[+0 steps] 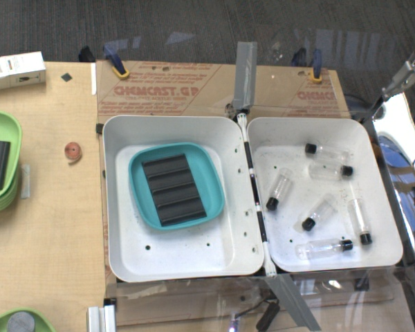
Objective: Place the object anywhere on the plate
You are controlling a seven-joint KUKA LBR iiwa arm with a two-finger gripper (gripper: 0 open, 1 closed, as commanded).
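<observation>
two bins: left bin (124, 247) and right bin (373, 251), touching along the middle seam
plate: teal plate (140, 189) in the left bin, a little toward 11 o'clock of its centre
on plate: dark ribbed block (173, 189), lying flat across the plate's middle
objects: clear vials with black caps loose in the right bin, one (278, 189) at 9 o'clock, one (325, 247) at 6 o'clock, one (358, 218) at 4 o'clock, others toward 1 o'clock
bench: green dish (7, 133) at the 9 o'clock edge
gripper: state cannot be told
</observation>
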